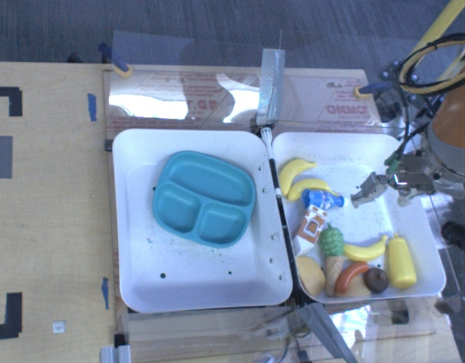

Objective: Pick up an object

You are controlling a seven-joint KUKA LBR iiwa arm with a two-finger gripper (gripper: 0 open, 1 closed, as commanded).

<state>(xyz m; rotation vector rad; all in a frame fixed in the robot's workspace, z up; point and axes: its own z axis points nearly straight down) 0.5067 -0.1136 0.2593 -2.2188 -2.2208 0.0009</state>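
Observation:
The right bin holds several toy foods. Two yellow bananas lie by its left wall, with a small blue bottle and an orange-and-white carton just below them. Lower down are a green knobbly piece, a third banana, a yellow bottle, a brown ball and a beige lump. My gripper hangs over the bin's right half, to the right of the blue bottle. It is open with nothing between its fingers.
The left bin carries a blue divided plate. A raised rim runs between the two bins. Cables and the arm's body crowd the right side. Bare white floor shows in the right bin's upper part.

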